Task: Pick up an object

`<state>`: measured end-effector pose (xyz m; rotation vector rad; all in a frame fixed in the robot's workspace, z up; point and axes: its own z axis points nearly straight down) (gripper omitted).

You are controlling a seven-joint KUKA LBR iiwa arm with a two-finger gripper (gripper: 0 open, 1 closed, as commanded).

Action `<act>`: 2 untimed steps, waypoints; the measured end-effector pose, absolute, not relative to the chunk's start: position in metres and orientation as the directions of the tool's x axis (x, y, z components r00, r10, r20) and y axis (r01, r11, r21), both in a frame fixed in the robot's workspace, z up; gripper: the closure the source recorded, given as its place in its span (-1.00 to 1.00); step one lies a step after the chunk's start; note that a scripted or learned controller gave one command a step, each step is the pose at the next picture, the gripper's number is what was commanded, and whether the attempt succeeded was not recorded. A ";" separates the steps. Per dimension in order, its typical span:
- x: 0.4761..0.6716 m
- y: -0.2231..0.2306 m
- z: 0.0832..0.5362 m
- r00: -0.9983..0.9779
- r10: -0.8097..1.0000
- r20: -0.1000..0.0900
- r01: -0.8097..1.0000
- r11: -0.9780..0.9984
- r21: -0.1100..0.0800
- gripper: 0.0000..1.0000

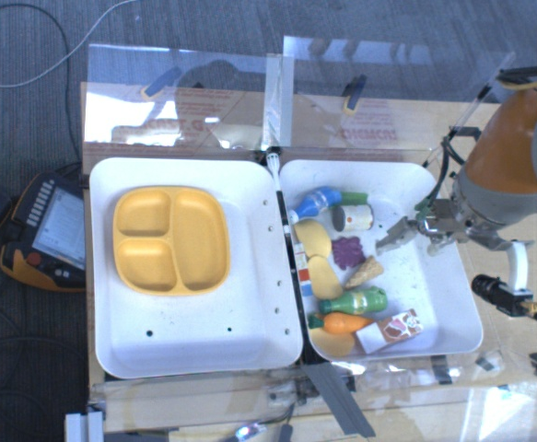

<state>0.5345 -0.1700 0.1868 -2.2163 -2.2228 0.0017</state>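
Observation:
The right bin (452, 293) holds a pile of small objects along its left side. At the top lie a blue bottle (318, 201) and a white can with a dark end (355, 216). Below them are a yellow banana-shaped piece (312, 238), purple grapes (346, 250), a tan wedge (366, 271), a green bottle (356, 300), an orange carrot (343, 322) and a red-and-white box (390, 329). My gripper (397, 234) hangs low over the bin's middle right, just right of the grapes and the can, with nothing seen in it.
The left bin (111, 339) holds a yellow divided plate (171, 239). A teach pendant (47, 233) lies off the bench at the left. The arm's grey and orange body (507, 155) stands over the right bin's right rim. Clear plastic walls (277, 90) rise behind both bins.

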 end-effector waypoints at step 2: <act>0.497 -0.125 0.121 0.220 0.976 0.000 0.976 -0.220 -0.003 -1.00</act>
